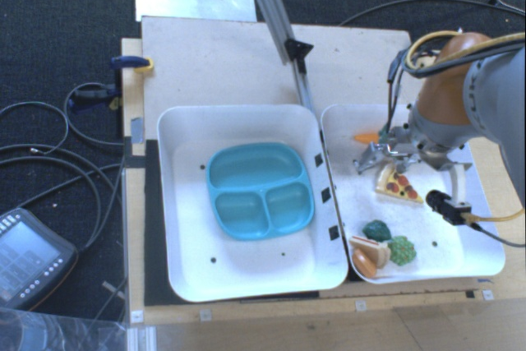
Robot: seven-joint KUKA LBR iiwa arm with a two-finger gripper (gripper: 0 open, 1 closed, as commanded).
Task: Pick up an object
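Note:
In the right bin lie several toy foods. A pizza slice rests near the middle, and an orange carrot lies at the bin's far left side. Near the front sit a dark green piece, a light green broccoli and a brown-and-orange bun-like piece. My gripper hangs low over the right bin's left part, between the carrot and the pizza slice, just left of the slice's tip. I see nothing held in it.
The left bin holds a blue divided plate. A grey pole slants down to the wall between the bins. A black cable plug on the arm hangs over the right bin. Cables lie on the floor at left.

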